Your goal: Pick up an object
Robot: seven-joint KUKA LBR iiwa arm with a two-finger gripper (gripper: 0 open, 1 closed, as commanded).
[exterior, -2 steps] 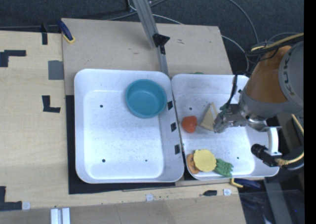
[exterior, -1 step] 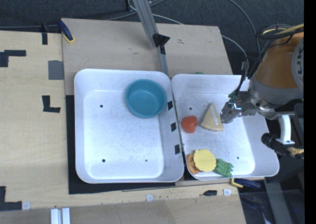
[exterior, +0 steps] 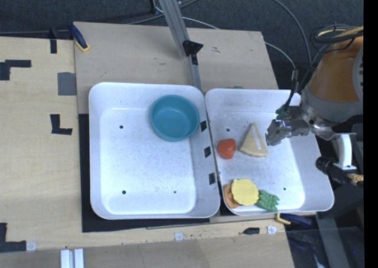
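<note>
Reaching in from 3 o'clock, grey with an orange band above the wrist, and hanging the hand (exterior: pixel 276 134) over the right bin (exterior: pixel 307 199), just beside the pale yellow wedge (exterior: pixel 254 141) on that wedge's 3 o'clock side. Not showing clearly whether the hand is open or closed, since the dark parts are blurring together at the tip; cannot tell, and nothing visibly lying between them. Sitting near the middle of the right bin, the wedge, with its point aiming toward 12 o'clock and its broad base toward 6 o'clock. Resting just beside the wedge at its 9 o'clock side, a small red ball (exterior: pixel 226 149), close to the bin's left wall. Lying at the 7 o'clock corner of the right bin, a yellow bumpy round piece (exterior: pixel 244 191), overlapping an orange piece (exterior: pixel 228 196) at its 9 o'clock edge and touching a green leafy piece (exterior: pixel 269 201) at its 4 o'clock edge. Standing in the left bin (exterior: pixel 118 202), toward its 1 o'clock corner, a blue bowl (exterior: pixel 174 118), upright and open side up. Carrying both bins side by side, touching along their inner walls, the wooden desk (exterior: pixel 35 160), with a slanted metal bar (exterior: pixel 171 13) coming down from 12 o'clock toward the seam between them.
</note>
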